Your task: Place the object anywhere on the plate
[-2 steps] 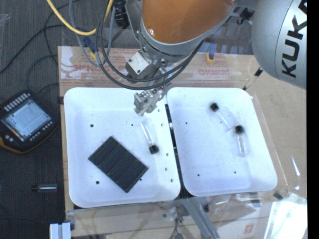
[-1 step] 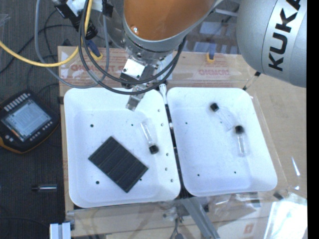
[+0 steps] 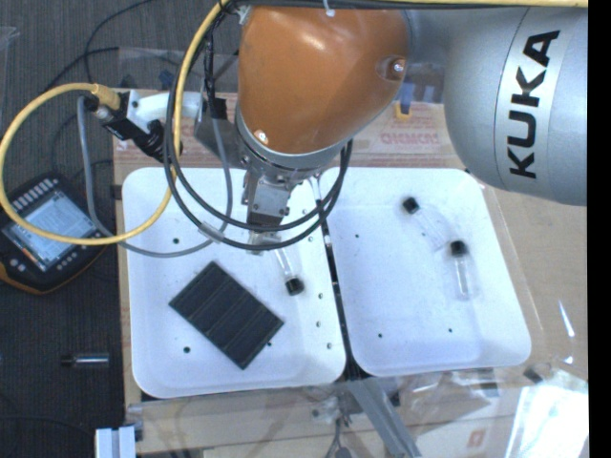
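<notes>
Plate (image 3: 227,314) — dark ribbed square, left bin (image 3: 153,370). Vial (image 3: 289,275) just up-right of plate, below end effector (image 3: 271,241) — grip state unclear, cannot tell. Two more vials, right bin (image 3: 496,342).

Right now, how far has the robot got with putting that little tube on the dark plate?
Nothing looks finished: the dark plate in the left bin has nothing on it. One vial hangs or lies just below the gripper, beside the plate; whether it is held is unclear. Two more vials lie in the right bin.
</notes>
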Tool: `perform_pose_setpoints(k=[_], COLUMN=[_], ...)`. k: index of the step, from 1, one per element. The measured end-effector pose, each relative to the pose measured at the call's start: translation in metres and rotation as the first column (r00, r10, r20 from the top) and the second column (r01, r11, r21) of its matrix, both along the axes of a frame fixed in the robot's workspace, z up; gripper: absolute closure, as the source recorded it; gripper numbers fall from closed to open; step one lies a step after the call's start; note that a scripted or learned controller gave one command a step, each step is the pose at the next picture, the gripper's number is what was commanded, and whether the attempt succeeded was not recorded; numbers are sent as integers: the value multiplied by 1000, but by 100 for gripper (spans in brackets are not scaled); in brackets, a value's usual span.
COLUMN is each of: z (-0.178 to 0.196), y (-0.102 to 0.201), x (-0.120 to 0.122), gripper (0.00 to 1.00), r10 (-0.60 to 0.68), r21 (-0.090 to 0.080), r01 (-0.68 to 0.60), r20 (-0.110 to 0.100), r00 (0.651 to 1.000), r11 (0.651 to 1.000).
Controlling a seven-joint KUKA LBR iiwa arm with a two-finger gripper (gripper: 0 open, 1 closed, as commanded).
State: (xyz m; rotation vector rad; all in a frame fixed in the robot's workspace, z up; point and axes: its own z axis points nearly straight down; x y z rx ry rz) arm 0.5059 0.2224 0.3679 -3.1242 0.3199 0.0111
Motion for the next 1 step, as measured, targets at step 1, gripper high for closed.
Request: perform_pose_setpoints(k=[1], z=[0], y=[0], x=[0], gripper=[0], r10=[1], r21=[0], r01=[-1], r20=[0], r00=[1000], r11=[1000])
